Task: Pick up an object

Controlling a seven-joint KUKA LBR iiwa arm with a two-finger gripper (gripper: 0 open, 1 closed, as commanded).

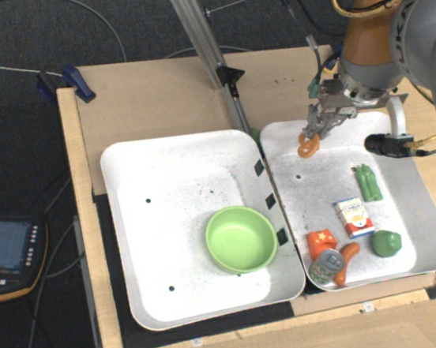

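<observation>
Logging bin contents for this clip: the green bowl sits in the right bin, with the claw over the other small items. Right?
Not quite. The camera view shows the bowl in the left bin; the claw is over the right bin with the small items.

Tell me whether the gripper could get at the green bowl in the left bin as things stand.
Probably yes. The green bowl sits alone in the left bin, open from above with nothing on or beside it. The gripper is over the right bin with a small orange object at its tip, which it may need to release first.
</observation>
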